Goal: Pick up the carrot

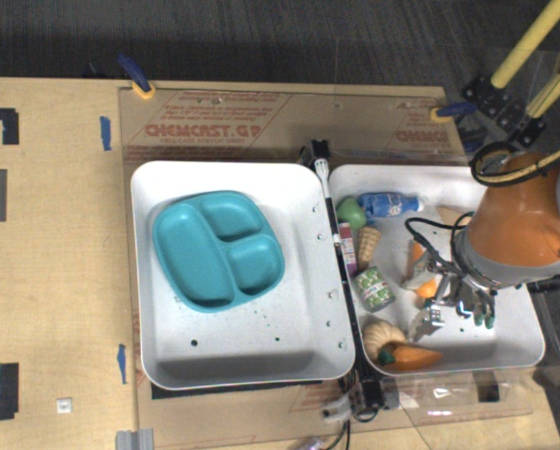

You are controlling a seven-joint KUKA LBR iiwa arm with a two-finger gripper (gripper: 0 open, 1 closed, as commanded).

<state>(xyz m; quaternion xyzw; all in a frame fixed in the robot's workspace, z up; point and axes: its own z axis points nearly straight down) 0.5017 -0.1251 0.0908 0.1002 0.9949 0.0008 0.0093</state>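
Along the right bin's (pixel 528 350) front wall your carrot (pixel 413 354) lies against a beige ball (pixel 380 332), so the jaws, whose state I cannot tell, may nudge it aside.

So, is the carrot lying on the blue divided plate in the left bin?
No, the carrot lies at the near edge of the right bin, beside a beige item, while the blue divided plate sits in the left bin.

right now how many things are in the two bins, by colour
Teal: 1, divided plate in the left bin
Orange: 1, carrot in the right bin
Green: 2, ball, packet
Blue: 1, bottle
Tan: 2, cone, round toy
Total: 7 that I can make out; the arm hides part of the right bin.
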